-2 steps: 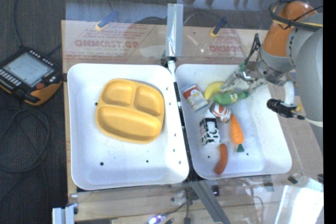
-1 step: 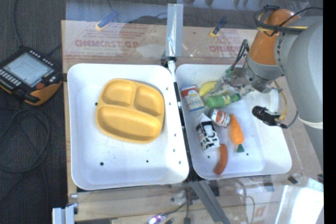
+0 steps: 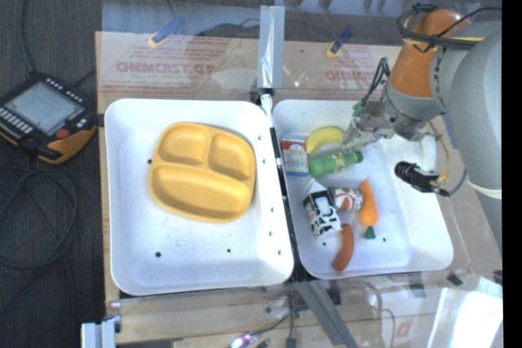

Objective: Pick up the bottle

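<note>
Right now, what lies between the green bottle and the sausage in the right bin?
In the camera view, between the green bottle and the sausage lie a black-and-white cow-patterned carton and a small red-and-white can, side by side.

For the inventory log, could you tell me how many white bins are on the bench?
2: the left bin holds a yellow tray, and the right bin beside it holds the bottle and other items.

fixed overhead camera, slanting down on both bins (image 3: 122, 200).
</note>
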`<state>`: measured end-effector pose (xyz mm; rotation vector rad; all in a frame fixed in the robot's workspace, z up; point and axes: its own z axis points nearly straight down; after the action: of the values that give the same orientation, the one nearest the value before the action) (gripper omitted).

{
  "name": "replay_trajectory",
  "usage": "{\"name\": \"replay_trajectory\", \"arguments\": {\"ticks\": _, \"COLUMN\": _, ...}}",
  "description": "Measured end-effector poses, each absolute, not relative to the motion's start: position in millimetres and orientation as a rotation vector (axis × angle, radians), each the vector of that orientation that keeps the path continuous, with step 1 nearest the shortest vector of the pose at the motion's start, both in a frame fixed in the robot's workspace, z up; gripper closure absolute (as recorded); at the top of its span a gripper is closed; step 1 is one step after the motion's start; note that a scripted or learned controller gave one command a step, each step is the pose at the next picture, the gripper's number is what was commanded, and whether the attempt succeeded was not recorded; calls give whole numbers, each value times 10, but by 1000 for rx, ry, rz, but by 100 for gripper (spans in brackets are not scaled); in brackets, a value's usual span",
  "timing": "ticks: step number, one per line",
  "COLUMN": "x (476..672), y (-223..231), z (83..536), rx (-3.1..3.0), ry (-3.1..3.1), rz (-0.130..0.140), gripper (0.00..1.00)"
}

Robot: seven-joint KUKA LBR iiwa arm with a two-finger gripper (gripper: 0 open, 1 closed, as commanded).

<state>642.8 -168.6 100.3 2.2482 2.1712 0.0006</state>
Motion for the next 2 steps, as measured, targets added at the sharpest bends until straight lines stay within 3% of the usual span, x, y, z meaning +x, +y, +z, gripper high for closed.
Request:
{"name": "replay_trajectory", "arguments": {"ticks": 1, "x": 6427, "y": -1687, "z": 1002, "rx": 2248, "ry": 2171, "rz": 0, "gripper": 0}}
{"name": "replay_trajectory", "arguments": {"ticks": 2, "x": 6287, "y": -1172, "z": 892, "rx": 2414, "ry": 1980, "rz": -7, "gripper": 0}}
